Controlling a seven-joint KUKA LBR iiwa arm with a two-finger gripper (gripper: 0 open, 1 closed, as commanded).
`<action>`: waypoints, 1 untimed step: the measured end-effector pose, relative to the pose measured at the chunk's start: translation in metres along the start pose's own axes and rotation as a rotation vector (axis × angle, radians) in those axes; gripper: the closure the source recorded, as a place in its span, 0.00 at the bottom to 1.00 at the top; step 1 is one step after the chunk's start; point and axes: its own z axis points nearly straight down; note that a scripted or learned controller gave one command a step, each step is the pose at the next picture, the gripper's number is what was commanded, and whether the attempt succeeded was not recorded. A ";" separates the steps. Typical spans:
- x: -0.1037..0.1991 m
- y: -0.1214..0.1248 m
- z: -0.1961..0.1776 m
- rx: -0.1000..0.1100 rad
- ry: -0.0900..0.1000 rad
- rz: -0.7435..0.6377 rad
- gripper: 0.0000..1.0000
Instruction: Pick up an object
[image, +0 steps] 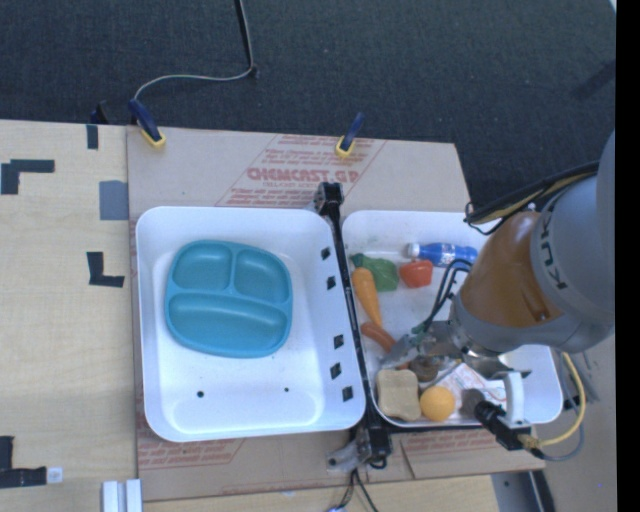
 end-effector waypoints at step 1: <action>-0.008 0.070 -0.001 -0.005 -0.004 0.000 0.00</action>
